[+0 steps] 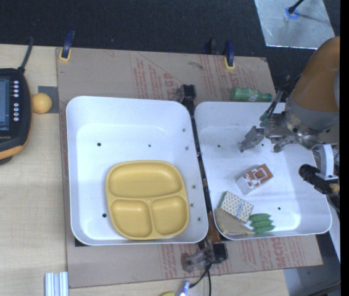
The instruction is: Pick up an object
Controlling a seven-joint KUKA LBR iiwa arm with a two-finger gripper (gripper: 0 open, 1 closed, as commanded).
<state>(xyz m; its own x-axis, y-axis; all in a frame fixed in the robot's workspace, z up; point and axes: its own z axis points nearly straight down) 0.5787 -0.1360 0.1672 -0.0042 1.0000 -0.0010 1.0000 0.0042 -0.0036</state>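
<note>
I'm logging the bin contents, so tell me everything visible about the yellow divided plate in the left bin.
The yellow divided plastic plate is a rounded rectangle with three compartments: one wide one at the far side, two smaller ones at the near side. It looks matte and lies flat, right side up, on the floor of the left white bin, toward its near right part. Nothing rests in it.

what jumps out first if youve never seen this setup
The yellow divided tray stands out most, lying in the left bin. Next comes the end effector, reaching in from the right above the right bin. Nearer the front of that bin lie a small red and white carton, a patterned packet and a green object.
</note>
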